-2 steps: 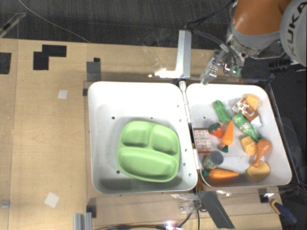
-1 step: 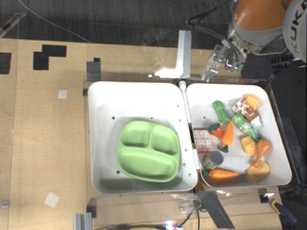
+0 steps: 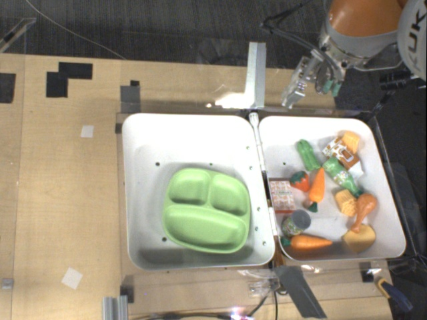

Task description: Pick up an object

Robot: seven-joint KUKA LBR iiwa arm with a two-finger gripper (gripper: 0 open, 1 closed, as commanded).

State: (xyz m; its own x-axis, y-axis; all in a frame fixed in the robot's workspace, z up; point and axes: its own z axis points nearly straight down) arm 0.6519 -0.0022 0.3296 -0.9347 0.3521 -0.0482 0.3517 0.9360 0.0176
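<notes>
Arm (image 3: pixel 373 9) sits at the top right, orange band visible, gripper (image 3: pixel 313 79) hanging over the counter (image 3: pixel 60 199) just past the far rim of the right bin (image 3: pixel 390 192). Jaws look apart, nothing between them.

All the pickable stuff is in the right bin, below the jaws in view and well apart from them:
- green cucumber-like piece (image 3: pixel 307 154), closest, almost straight below the jaws
- brown-and-white carton (image 3: pixel 343 149), below and slightly right
- green bottle (image 3: pixel 341 176), just under the carton
- small carrot (image 3: pixel 317 185), upright-ish, mid bin
- tomato-like red piece (image 3: pixel 299 180), touching the small carrot's left side
- pink printed packet (image 3: pixel 281 196), against the bin's left wall
- grey can (image 3: pixel 295 221), near the front left
- large carrot (image 3: pixel 309 243), lying flat along the front wall
- drumstick (image 3: pixel 363 209) and a yellow chunk (image 3: pixel 360 237), front right

Left bin (image 3: pixel 137 179), down-left of the jaws, holds a green three-compartment tray (image 3: pixel 207 209).
</notes>
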